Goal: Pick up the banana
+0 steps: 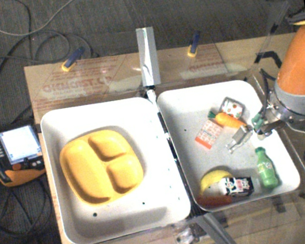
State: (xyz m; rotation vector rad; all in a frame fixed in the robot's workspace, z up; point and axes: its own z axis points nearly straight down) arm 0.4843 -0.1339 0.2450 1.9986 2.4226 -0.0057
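The banana (214, 179) lies at the front of the right bin (181, 104), touching a small carton (238, 185) on its right and a dark red thing (214, 200) just in front. The gripper (237, 141) hangs above the middle of that bin, near a carrot (228, 120), its two metal fingers (233, 144) parted a little with nothing between them.

The step in hand looks like the approach. To do it well, the arm would need to come toward the front-left of the bin, spread its fingers wider, and straddle the banana across its narrow width at the bare left part, away from the carton, so that only the fruit is caught.

Counted: two bins, one banana, one carrot, one carton, one green bottle (265, 168), one red-and-white packet (208, 134), one small box (231, 107) beside the carrot, and one yellow tray (102, 165) in the left bin (51, 127).
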